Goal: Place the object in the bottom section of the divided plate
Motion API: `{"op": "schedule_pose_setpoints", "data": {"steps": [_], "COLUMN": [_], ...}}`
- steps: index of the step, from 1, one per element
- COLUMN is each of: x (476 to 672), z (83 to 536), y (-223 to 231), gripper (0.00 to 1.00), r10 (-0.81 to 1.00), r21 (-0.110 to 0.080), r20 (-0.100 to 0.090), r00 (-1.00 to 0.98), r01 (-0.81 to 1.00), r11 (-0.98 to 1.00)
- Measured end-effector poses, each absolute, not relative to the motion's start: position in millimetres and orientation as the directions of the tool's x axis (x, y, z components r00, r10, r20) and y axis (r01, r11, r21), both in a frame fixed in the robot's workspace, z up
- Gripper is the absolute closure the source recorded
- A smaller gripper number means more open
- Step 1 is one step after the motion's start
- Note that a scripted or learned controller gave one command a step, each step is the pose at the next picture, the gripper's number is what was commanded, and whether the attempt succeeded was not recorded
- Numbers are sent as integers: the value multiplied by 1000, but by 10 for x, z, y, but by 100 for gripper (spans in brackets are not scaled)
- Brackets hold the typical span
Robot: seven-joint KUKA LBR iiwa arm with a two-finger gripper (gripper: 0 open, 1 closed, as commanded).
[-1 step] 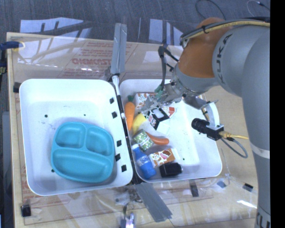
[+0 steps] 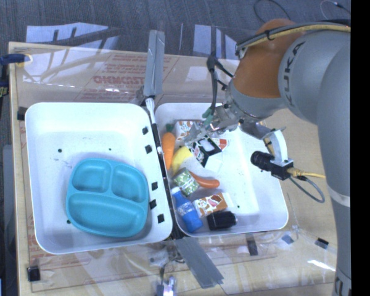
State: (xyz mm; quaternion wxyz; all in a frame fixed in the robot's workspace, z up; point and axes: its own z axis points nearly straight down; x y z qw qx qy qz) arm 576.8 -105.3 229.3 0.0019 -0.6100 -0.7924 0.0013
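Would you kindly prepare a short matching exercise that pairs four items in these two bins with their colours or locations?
Things:
1. divided plastic plate
2. long carrot-shaped toy
3. small boxy block
4. plastic bottle

Descriptions:
A. black, near the front edge of the right bin
B. turquoise, in the left bin
C. blue, beside the wall between the bins
D. orange, by the divider, toward the rear of the right bin

Pairs: 1-B, 2-D, 3-A, 4-C

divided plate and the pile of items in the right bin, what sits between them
In the camera view, bare white floor of the left bin, then the two bins' adjoining walls with black clips, separate the divided plate from the pile.
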Motion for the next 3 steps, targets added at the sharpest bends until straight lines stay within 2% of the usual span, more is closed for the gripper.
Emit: {"op": "schedule_pose_setpoints", "data": {"steps": [1, 2, 3], "x": [5273, 4756, 4758], "z": [1901, 1903, 1903], "y": [-329, 56, 782], "gripper": [100, 100, 100], "r10": [950, 968, 664], "r21": [-6, -6, -4], "r20": [1, 1, 2], "r00": [-311, -251, -747], "r01": [950, 968, 664], "r11": [311, 251, 747]}}
